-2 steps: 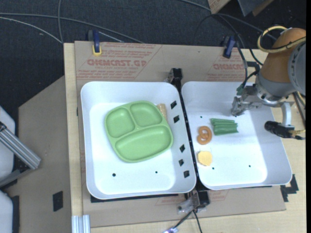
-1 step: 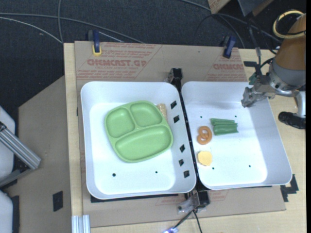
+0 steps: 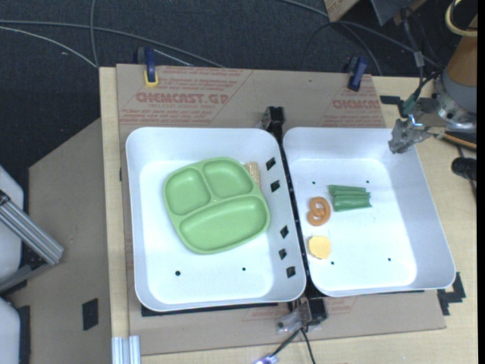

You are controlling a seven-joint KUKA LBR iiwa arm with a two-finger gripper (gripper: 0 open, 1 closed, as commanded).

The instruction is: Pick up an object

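Candidates for the pick all sit in the right bin (image 3: 409, 226): a green bundle (image 3: 349, 198) that looks like toy beans near the middle, an orange pretzel-shaped piece (image 3: 318, 211) just left of it, and a small yellow chip (image 3: 320, 246) nearer to me, close to the divider. My guess is they're all light plastic play food, stiff and a bit slick, nothing fragile. The green bundle seems the friendliest: it's long and chunky, so I'd close across its narrow width around the middle. The pretzel is flatter, and the yellow chip looks so thin I'd probably just scrape the bin floor.

The left bin (image 3: 151, 264) has a green divided plate (image 3: 216, 205) with a small tan thing (image 3: 252, 174) touching its far right edge. Too wide and flat for me, I reckon.

My gripper (image 3: 400, 139) hangs over the far right corner of the right bin, well apart from all three pieces, touching nothing I can make out. It's small and blurry there, so honestly can't tell how it's set.
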